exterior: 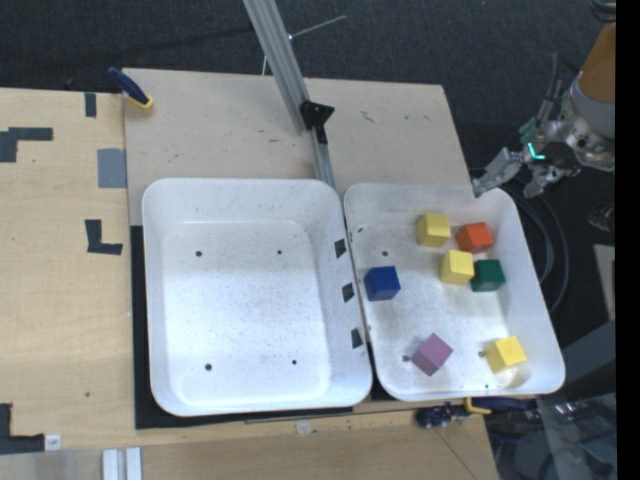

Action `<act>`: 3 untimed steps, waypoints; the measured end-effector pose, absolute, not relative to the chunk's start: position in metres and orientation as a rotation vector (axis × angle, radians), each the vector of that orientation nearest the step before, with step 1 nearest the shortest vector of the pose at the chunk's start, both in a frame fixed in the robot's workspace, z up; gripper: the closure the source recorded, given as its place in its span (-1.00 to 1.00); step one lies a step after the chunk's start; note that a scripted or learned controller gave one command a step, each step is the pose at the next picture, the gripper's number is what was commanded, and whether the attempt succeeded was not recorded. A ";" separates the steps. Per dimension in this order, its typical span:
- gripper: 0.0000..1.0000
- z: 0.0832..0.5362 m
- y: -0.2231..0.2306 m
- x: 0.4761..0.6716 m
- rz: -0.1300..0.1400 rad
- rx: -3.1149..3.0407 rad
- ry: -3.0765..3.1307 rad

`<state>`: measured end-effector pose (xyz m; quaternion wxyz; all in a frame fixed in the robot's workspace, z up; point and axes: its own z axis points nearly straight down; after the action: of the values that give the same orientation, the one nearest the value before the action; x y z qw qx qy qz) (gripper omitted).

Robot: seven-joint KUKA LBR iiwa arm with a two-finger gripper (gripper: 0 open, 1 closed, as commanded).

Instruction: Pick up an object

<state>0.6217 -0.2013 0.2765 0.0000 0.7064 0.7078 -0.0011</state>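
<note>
Pincer (508,173) hung at right bin's (535,298) far corner, finger state unclear; nearest orange cube (475,236) lay beside yellow cube (433,230), so a straight descent looked wisest.

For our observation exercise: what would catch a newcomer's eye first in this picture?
Coloured blocks scattered in the right bin: three yellow, plus orange, green, blue and purple. The gripper hangs over that bin's far right corner.
</note>
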 end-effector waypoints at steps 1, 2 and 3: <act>-1.00 0.233 -0.200 0.621 -0.007 2.222 2.226; -1.00 0.169 -0.195 0.622 -0.008 2.223 2.228; -1.00 0.124 -0.191 0.629 -0.005 2.217 2.222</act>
<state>0.6287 -0.1914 0.1241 0.0012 0.7064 0.7078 -0.0014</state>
